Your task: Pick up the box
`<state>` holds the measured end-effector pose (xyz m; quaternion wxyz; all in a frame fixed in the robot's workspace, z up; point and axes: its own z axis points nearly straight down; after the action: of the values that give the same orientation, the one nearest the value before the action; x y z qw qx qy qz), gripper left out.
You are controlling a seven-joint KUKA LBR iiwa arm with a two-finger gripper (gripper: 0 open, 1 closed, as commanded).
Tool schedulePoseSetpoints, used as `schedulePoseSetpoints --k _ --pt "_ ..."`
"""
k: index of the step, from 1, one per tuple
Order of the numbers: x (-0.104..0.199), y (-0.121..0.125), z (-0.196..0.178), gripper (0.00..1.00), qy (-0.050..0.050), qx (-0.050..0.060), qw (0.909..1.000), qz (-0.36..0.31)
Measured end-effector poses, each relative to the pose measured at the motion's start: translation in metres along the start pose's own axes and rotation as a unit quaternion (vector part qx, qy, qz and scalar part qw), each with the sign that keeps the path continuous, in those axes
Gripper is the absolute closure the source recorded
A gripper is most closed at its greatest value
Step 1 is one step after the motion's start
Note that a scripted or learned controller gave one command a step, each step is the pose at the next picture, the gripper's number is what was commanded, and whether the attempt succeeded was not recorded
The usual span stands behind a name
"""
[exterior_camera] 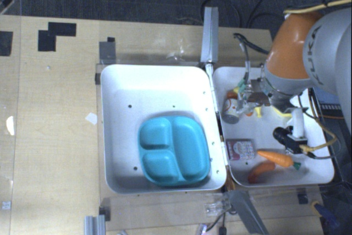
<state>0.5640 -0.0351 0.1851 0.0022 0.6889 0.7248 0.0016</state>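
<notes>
Box (241, 149): small, maroon-and-white, lying flat on the right bin (324, 173) floor near its left wall, beside a carrot (275, 158) and a red-brown item (260, 171). Gripper (242, 103) hangs over the bin's upper left, apart from the box; jaw state cannot be made out. Left bin (118, 85) holds a blue compartment tray (173, 149).

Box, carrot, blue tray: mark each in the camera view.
box (241, 149), camera view, middle of its printed top face, in the right bin.
carrot (276, 158), camera view, middle of the orange body, right of the box.
blue tray (174, 149), camera view, central ridge between compartments, in the left bin.
</notes>
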Motion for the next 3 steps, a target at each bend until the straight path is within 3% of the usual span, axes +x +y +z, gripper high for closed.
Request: schedulePoseSetpoints --k 1,2,3 --pt "0.065 0.086 0.000 1.00 0.000 0.001 0.9976 0.069" --pt "0.161 0.114 -0.031 1.00 0.001 -0.001 0.9971 0.076" --pt "0.202 0.116 -0.095 1.00 0.001 -0.001 0.9973 0.074"
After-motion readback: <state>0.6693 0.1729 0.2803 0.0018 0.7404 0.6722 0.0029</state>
